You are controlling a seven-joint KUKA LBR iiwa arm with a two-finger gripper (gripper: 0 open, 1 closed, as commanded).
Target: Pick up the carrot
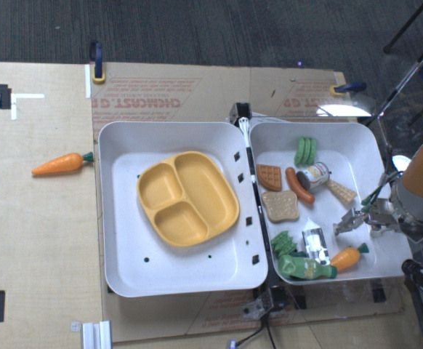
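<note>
Claw (351, 222) over right bin (371, 140), released, holding nothing; carrot (347, 257) just below it.
Near edge of right bin: carrot beside green bottle (304, 268), small can (314, 241) just behind. Claw fingers spread, apart from the carrot. Farther in: bread slice (280, 206), sausage (299, 185), waffle (268, 177), green pods (305, 150). Left bin (117, 217) holds yellow divided plate (187, 198). Second carrot (59, 164) on bench (30, 231), left of both bins.
</note>
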